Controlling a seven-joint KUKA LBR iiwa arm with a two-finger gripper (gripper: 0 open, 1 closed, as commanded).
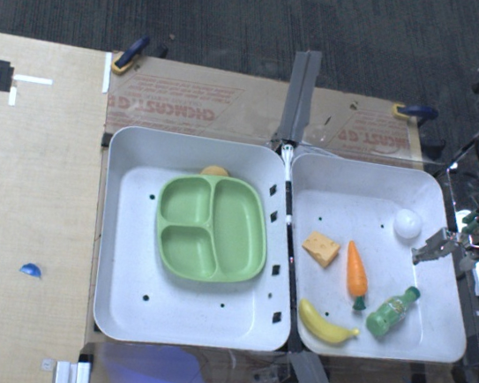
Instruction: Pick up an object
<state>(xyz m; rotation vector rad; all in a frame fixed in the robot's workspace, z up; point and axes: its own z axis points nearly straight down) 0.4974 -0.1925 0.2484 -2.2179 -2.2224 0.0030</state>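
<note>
Two bins: left holds green tray (213, 228); right holds carrot (356, 270), banana (326, 325); gripper (434, 248) state unclear.

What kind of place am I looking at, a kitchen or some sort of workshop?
Probably a robot test lab, not a kitchen: two white bins clamped on a workbench, toy food such as a banana and carrot, and a gripper reaching in.

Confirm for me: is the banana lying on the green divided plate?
No. The banana lies on the floor of the right bin, near its front edge, while the green plate sits in the left bin.
</note>
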